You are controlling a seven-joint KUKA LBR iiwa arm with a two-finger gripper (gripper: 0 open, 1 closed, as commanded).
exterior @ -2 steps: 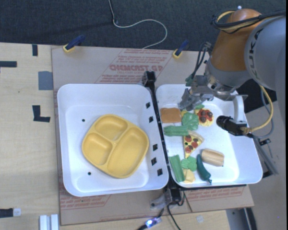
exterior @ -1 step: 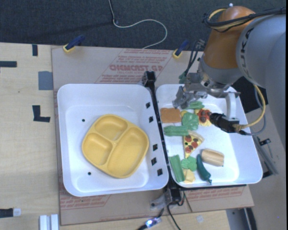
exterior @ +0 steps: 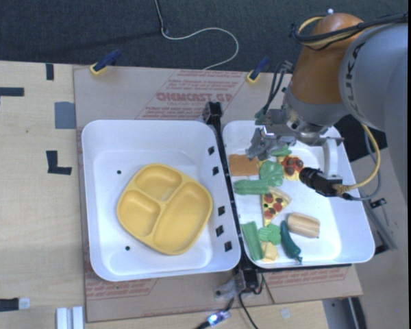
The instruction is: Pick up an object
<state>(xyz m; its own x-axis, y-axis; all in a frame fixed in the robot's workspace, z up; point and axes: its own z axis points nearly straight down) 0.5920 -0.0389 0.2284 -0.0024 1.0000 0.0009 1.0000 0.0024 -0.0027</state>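
My gripper (exterior: 263, 147) hangs over the far left part of the right bin (exterior: 349, 214), just above a flat brown toast-like piece (exterior: 240, 164). Nothing can be seen held in it. Below it lie a green leafy toy (exterior: 262, 179), a pizza slice (exterior: 274, 203) and a red-spotted piece (exterior: 292, 164). Nearer the front are a tan bread roll (exterior: 303, 225), a green stick (exterior: 251, 239), a small green piece (exterior: 268, 234), a dark green pepper (exterior: 291, 242) and a yellow bit (exterior: 270, 253).
A yellow divided plate (exterior: 166, 208) fills the middle of the left bin (exterior: 99, 156). A black divider (exterior: 222, 177) runs between the bins. Blue clamps (exterior: 105, 61) hold the cardboard underlay at the back.
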